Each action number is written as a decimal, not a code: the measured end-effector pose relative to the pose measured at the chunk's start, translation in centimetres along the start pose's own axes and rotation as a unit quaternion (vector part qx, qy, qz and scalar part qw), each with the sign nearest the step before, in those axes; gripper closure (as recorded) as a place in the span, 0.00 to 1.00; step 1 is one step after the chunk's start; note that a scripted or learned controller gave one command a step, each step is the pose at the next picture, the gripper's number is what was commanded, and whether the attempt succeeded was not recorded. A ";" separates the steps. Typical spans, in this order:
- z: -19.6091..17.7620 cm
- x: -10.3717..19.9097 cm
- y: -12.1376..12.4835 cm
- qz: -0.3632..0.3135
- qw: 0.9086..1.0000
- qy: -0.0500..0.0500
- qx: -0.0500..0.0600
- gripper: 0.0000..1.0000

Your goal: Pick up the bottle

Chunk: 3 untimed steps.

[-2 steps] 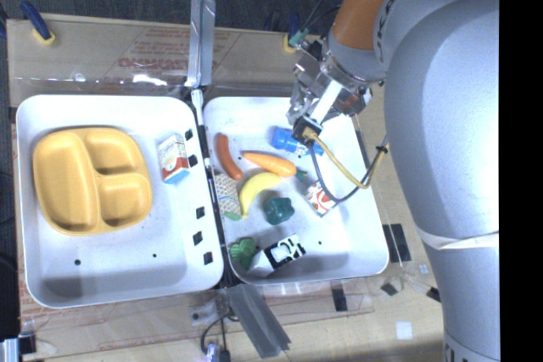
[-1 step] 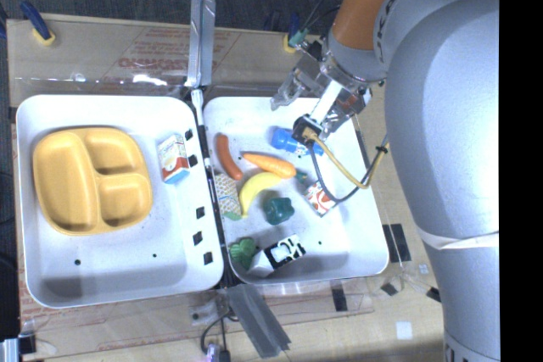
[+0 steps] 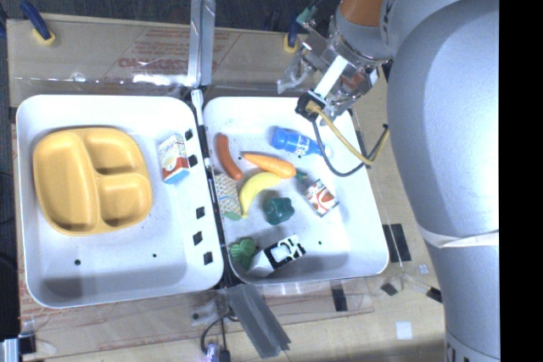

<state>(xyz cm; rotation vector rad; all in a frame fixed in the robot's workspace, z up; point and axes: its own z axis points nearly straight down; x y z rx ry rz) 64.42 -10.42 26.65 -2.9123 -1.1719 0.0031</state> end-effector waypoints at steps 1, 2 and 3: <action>12.1 -3.0 -2.9 0.110 0.994 -0.001 0.002 0.00; 17.5 -0.1 0.1 0.275 0.961 0.000 0.001 0.00; 16.6 0.1 0.0 0.272 0.962 -0.001 0.003 1.00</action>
